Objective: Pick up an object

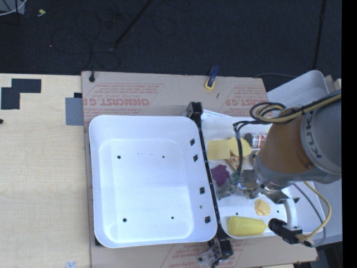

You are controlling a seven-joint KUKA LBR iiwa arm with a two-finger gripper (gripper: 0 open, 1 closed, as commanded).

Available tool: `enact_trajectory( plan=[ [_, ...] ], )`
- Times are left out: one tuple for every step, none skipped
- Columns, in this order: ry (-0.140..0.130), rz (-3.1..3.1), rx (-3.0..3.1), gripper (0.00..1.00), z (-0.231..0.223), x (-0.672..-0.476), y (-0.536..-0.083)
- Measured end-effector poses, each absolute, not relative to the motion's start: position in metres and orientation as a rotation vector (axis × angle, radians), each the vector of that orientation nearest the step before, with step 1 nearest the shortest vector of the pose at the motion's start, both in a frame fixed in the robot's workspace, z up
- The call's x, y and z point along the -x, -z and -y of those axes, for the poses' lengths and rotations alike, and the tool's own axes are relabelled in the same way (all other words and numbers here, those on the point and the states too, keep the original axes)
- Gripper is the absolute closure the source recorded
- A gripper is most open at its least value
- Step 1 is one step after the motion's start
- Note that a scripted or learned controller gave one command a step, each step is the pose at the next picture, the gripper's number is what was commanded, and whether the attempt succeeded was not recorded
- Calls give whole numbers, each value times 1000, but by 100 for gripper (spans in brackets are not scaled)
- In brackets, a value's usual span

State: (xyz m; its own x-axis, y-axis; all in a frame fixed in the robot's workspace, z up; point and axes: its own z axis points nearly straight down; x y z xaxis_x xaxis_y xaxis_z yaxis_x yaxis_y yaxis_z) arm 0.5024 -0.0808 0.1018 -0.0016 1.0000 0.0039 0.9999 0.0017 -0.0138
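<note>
Two white bins; the gripper reaches low into the right bin beside a purple object, seeking a grasp.

The left bin, centre of frame, has an open white floor across its whole width; access from above is unobstructed there.

The right bin, right of centre, is crowded. The arm covers its right and upper portion. A yellow block and a purple object lie close against the black divider between the bins, leaving little room on that side. A long yellow object lies along the lower wall, with a small yellow piece just above it. A narrow strip of bare floor shows between these and the purple object.
</note>
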Motion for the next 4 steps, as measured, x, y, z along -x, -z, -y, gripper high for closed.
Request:
enact_trajectory(
  plan=[
    [0, 2223, 2220, 0, 97, -557, -87],
    [3, 2226, 2219, 0, 81, -625, -109],
    [-3, 2225, 2216, 0, 80, -644, -87],
    [11, 2228, 2231, 0, 114, -640, -238]
  ],
)
